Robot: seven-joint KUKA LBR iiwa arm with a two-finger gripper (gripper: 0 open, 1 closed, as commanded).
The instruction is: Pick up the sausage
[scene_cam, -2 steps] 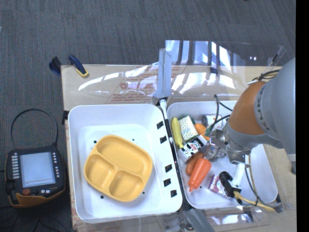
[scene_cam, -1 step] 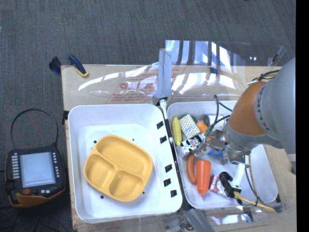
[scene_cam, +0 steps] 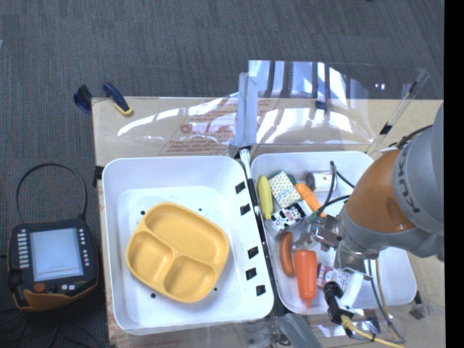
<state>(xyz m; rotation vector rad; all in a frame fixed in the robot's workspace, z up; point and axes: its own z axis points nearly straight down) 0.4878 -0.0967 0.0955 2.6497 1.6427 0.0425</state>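
Reddish-brown sausage (scene_cam: pixel 287 253), short, curved, lies beside red bottle (scene_cam: pixel 306 273); jaws' state cannot tell.

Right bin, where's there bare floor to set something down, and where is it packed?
In the right bin, bare floor lies along its far wall, beyond the carrot, and along its right side past the arm. The left half is crowded: banana, sausage and orange bottle lie close together. The left bin's floor around the yellow tray is bare too.
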